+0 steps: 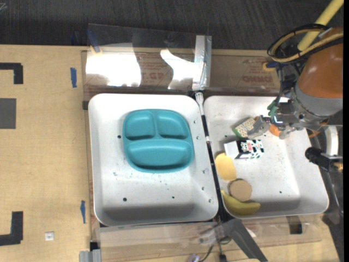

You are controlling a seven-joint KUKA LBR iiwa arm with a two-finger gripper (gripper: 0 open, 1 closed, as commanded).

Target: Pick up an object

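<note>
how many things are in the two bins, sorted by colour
Teal: 1, the divided plate in the left bin.
Yellow: 2, the lemon-like piece and the banana.
Tan: 1, the round disc.
Black and white: 1, the small box.
Green patterned: 1, the packet.
Total: 6, five of them in the right bin.

Left white bin (103, 146): you have a teal three-compartment plastic tray (158, 139) lying flat near its centre. Behind both bins, a clear plastic sheet (147, 64) stands against brown cardboard (240, 72). Tan bench (38, 162) carries black corner marks (16, 72).
</note>
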